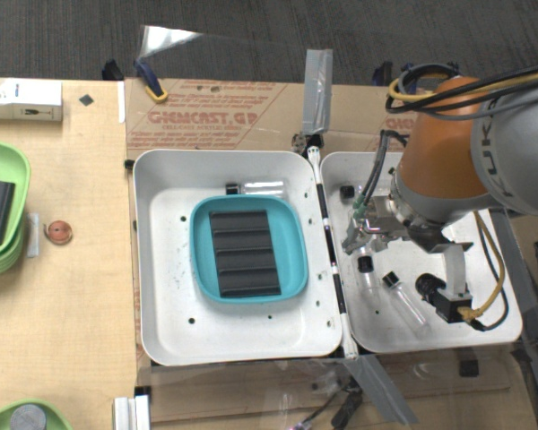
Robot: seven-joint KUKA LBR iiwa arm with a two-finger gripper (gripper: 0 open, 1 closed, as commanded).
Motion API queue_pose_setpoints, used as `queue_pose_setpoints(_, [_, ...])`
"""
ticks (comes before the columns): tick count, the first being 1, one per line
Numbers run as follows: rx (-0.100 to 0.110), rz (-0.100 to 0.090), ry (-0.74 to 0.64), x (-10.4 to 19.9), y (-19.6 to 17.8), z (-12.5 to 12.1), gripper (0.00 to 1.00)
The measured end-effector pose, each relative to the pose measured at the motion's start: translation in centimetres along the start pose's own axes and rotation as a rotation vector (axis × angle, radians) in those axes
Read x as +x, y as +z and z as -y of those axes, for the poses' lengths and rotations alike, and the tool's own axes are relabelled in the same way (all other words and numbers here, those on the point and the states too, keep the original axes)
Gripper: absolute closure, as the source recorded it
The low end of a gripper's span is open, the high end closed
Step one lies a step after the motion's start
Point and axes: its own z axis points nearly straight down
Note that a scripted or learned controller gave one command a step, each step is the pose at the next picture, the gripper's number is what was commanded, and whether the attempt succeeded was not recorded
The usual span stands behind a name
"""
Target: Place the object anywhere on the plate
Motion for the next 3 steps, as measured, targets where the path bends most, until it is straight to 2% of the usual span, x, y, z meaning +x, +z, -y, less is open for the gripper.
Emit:
queue_pose_setpoints(1, [-0.002, 0.001, -0.075, 7.9, -0.1, -0.4, 1.0])
queue_pose_setpoints(2, [-0.002, 0.001, -0.075, 7.9, -0.1, -0.4, 0.0])
queue_pose_setpoints(3, [-0.001, 0.001, -0.059, 1.9, 0.0, -3.5, 0.0])
